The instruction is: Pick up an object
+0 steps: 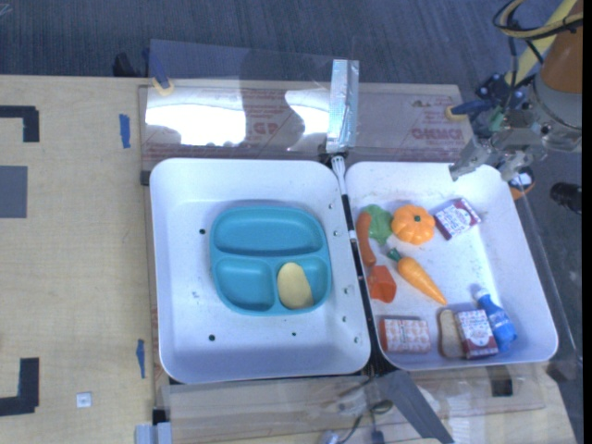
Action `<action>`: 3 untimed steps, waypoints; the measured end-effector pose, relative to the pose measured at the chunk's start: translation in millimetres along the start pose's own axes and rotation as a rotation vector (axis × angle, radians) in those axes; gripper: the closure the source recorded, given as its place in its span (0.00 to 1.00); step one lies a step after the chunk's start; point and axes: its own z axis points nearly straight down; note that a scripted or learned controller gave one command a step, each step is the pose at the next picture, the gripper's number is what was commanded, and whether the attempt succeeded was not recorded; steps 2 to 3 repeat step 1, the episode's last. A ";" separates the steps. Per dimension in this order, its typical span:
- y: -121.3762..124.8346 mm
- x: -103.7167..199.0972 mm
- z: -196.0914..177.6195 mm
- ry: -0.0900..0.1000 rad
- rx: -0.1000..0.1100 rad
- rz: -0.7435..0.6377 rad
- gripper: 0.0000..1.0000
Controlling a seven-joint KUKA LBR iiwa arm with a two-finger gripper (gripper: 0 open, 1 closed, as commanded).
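Gripper at the far right corner of the right bin, toys untouched below it.

You'll find the gripper (490, 160) over the right bin's (532, 248) far right corner; you cannot tell how its fingers stand. The pumpkin (413, 225) lies near the far edge beside a small carton (457, 218), the carrot (421, 279) mid-bin, the blue bottle (496, 320) by the near right corner. In the left bin (176, 248), a yellow lemon (294, 286) sits in the blue tray (264, 239).

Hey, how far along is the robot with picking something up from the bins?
A yellow potato-like piece already lies in the blue tray. The hand is over the right bin's far corner with nothing visibly in it. The pumpkin, carrot and blue bottle wait unpicked.
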 end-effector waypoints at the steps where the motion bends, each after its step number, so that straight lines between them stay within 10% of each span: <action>1: -25.7 10.0 123.7 -0.007 -0.024 -0.188 0.00; 3: -25.7 10.0 123.7 -0.007 -0.024 -0.188 0.00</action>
